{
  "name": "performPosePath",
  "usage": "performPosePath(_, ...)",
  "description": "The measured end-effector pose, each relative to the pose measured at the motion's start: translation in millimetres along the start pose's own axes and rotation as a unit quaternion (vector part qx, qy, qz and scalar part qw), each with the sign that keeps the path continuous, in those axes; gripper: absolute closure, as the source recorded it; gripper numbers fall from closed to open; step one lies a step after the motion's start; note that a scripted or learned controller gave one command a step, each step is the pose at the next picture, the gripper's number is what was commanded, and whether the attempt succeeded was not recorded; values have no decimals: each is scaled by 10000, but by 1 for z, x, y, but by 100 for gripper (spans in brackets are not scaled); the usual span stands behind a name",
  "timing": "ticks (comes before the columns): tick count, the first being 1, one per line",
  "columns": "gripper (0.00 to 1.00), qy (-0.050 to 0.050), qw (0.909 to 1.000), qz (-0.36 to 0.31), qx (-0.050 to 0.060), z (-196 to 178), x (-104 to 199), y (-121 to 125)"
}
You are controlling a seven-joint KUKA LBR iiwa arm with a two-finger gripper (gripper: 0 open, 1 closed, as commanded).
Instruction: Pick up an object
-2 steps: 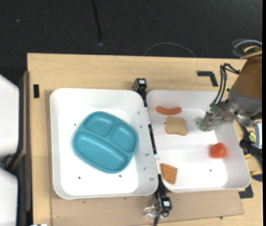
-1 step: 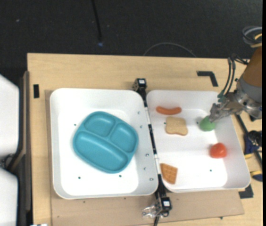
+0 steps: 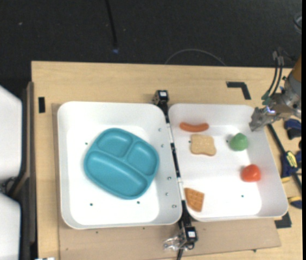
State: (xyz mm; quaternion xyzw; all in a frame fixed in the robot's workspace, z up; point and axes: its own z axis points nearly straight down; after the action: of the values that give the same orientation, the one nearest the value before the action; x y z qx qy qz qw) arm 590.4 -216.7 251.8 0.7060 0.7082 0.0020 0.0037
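Note:
The right bin (image 3: pixel 269 203) holds several toy foods: an orange-red sausage (image 3: pixel 194 127) at the back, a tan slice of toast (image 3: pixel 203 145) just in front of it, a green round piece (image 3: pixel 239 141), a red round piece (image 3: pixel 251 173) and an orange waffle square (image 3: pixel 195 199) near the front left corner. My gripper (image 3: pixel 259 118) hangs over the bin's back right corner, right of and behind the green piece and apart from it. Nothing shows in its grasp.
The left bin (image 3: pixel 69 199) holds a teal divided plate (image 3: pixel 121 162). Black clamps (image 3: pixel 161 97) sit where the bins meet, at back and front. Cables and blue parts lie along the bench's right edge (image 3: pixel 291 161). White boxes (image 3: pixel 1 145) stand at the far left.

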Motion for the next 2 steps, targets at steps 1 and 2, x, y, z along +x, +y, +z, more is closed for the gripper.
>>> performPosePath(1,100,8,10000,-9,34,8,44,-5)
performPosePath(2,100,9,10000,-11,39,18,98,-10)
